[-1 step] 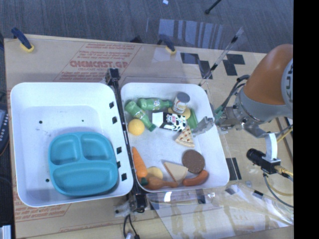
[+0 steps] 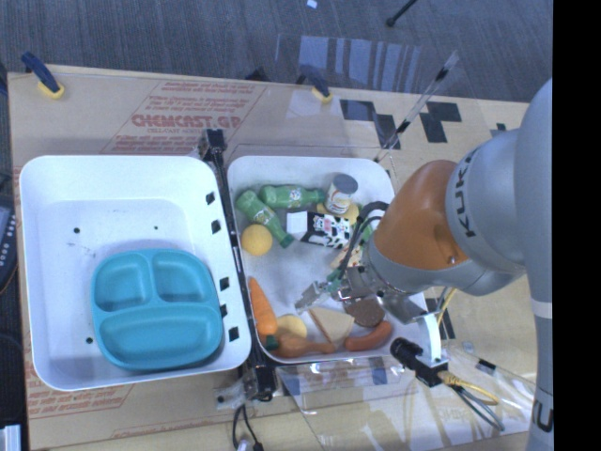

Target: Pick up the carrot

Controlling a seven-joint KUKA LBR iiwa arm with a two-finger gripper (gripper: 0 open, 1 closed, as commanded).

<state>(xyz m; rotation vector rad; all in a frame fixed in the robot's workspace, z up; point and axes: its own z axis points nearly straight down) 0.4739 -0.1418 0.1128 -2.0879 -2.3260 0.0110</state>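
Observation:
The carrot (image 2: 262, 307) is orange with a green stub. It lies lengthwise against the left wall of the right bin (image 2: 302, 165), near the front corner. My gripper (image 2: 331, 290) hangs low over the front middle of that bin, to the right of the carrot and apart from it. The orange-banded wrist (image 2: 421, 225) rises behind it and hides part of the bin's right side. The carrot lies untouched on the bin floor.
In the right bin are two green bottles (image 2: 281, 197), a yellow lemon (image 2: 256, 240), a cow-patterned carton (image 2: 325, 228), a grey-capped jar (image 2: 343, 190), a bread slice (image 2: 331, 326) and a sausage (image 2: 369, 336). The left bin (image 2: 56, 186) holds a blue divided plate (image 2: 155, 308).

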